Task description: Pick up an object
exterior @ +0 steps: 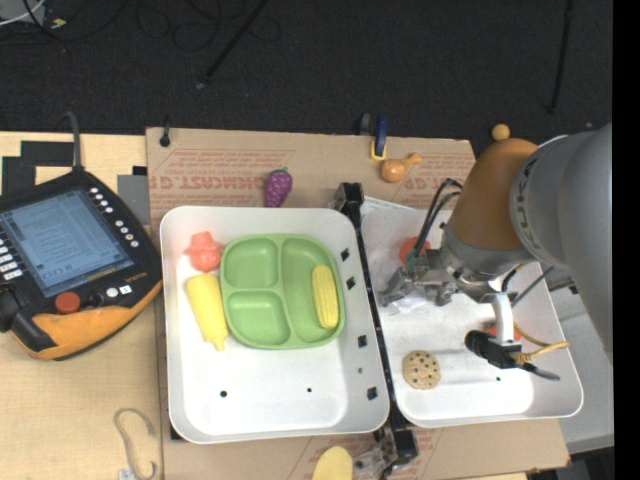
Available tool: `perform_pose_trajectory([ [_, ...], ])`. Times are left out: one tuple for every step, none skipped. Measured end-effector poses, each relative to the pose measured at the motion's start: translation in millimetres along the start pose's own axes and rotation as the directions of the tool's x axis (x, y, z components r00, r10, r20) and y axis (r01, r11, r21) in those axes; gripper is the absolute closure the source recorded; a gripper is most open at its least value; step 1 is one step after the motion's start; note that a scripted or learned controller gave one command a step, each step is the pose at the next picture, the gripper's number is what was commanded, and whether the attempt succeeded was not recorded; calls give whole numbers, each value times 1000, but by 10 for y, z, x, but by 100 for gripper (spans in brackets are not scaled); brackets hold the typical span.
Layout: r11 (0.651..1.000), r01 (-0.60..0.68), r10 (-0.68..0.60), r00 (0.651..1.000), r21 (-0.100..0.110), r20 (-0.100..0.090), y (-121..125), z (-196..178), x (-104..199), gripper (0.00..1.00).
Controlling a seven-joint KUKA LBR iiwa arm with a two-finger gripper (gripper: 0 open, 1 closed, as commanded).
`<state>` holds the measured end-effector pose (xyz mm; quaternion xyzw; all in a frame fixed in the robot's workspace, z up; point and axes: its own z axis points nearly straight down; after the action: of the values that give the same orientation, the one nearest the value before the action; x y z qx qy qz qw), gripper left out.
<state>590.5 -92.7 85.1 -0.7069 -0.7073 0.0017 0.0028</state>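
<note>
Grey arm [560, 203] in from right, wrist bent down, gripper [415, 286] low, pointing left.

A light wooden bench [70, 408] seen from above carries a sheet of brown cardboard [230, 163] printed with red lettering. Two shallow white bins sit side by side on the cardboard, touching along their inner edges: the left bin [260, 398] and the right bin [470, 393]. On the cardboard behind the bins lie a small purple grape bunch [278, 186] and an orange pear-shaped toy [398, 167], well apart. A blue and yellow clamp [379, 138] grips the cardboard's far edge. At the left of the bench rests a control tablet [65, 258] with an orange and black casing. A metal hook [135, 438] lies near the front left corner, and a yellow toy [333, 463] sits at the front edge below the bins.
</note>
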Motion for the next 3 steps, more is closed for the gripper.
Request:
perform_pose_trajectory([
  [1000, -5, 5, 1000, -1, -1, 2, -118, -16, 100],
  [1000, -10, 10, 1000, -7, 1, -10, -542, -51, 100],
  [1000, -1, 2, 1000, -10, 2, 47, -1160, -65, 100],
])
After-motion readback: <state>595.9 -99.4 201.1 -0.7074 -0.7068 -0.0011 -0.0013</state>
